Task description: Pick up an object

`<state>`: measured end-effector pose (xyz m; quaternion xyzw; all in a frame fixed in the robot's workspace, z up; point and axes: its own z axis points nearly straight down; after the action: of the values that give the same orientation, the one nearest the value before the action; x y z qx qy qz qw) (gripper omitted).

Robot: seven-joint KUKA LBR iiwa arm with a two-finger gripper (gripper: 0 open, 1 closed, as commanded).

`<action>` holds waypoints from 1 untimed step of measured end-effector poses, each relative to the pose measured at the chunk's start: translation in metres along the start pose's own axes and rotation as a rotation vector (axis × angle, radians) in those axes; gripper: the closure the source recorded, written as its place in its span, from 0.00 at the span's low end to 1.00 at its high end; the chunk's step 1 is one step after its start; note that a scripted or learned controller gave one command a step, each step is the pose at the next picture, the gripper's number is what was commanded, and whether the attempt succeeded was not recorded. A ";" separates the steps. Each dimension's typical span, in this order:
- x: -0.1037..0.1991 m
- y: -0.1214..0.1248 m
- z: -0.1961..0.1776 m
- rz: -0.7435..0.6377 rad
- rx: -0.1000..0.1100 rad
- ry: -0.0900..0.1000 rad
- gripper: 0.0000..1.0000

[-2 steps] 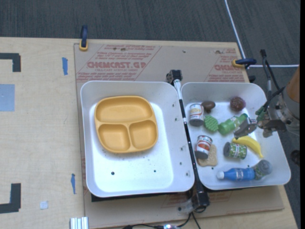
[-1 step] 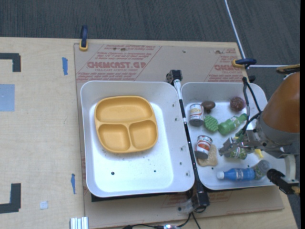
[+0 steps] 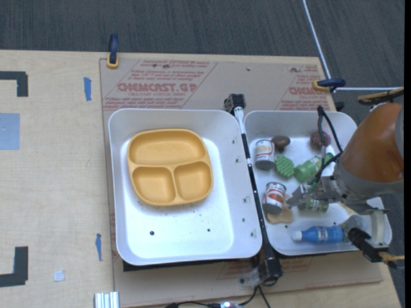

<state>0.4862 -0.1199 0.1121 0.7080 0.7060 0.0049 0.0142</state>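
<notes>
Arm: the grey KUKA arm [image 3: 376, 156] came in from the right side, orange band showing, hanging over the right bin.
Gripper: the gripper [image 3: 307, 199] sat low in the right bin, near the middle of it, right by the green stuff and a small can.
Fingers: honestly couldn't tell whether they were open or closed, the metal bits blurred into the clutter, and nothing was clearly seen between them.
Right bin: the right bin [image 3: 347, 122] was the busy one, with every loose object in it.
Cans: one can [image 3: 264, 154] stood toward the bin's upper left, a second can [image 3: 274, 196] with a red label sat lower down, just left of the gripper.
Green toys: a bumpy green piece [image 3: 284, 167] lay between the two cans and the arm, with another green thing [image 3: 309, 169] just to its right, partly under the arm.
Blue bottle: a blue bottle [image 3: 321, 235] lay on its side along the bin's near edge, well clear of the gripper.
Brown bits: a dark brown lump [image 3: 280, 142] sat near the far wall, and a tan flat piece [image 3: 279, 217] lay below the red-label can.
Left bin: the left bin [image 3: 128, 236] held an orange divided plate [image 3: 170, 165] in its upper half.
Desk: both bins sat side by side on a cardboard sheet [image 3: 160, 85] on the desk [image 3: 51, 172].
</notes>
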 end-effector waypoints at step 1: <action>0.018 0.012 0.017 0.000 0.010 0.006 0.00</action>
<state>0.4988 -0.1017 0.0950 0.7082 0.7059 0.0035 0.0084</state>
